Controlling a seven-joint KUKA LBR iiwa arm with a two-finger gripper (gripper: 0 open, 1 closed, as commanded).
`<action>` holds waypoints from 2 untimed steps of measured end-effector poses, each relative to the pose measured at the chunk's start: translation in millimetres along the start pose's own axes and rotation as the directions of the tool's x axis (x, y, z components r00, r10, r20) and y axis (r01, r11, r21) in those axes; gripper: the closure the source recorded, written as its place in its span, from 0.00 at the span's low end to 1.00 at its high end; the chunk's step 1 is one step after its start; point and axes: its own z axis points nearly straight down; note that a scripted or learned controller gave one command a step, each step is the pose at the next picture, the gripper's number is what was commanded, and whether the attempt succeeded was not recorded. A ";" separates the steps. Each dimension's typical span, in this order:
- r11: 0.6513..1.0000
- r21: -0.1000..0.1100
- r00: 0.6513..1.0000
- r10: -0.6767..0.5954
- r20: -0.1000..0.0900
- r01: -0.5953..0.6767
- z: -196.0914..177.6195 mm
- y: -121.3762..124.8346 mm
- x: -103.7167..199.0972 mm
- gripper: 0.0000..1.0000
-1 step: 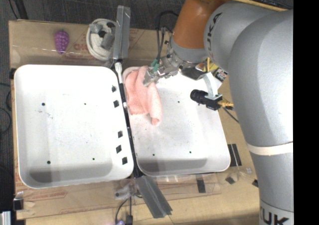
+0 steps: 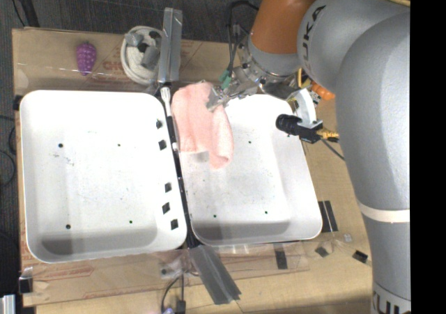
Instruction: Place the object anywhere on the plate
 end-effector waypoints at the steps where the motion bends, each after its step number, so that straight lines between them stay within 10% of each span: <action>1: 0.919 0.002 0.919 -0.394 -0.001 0.394 5.5 22.3 53.2 1.00; 2: 0.691 0.001 0.691 -0.723 0.000 0.723 10.0 33.7 94.3 1.00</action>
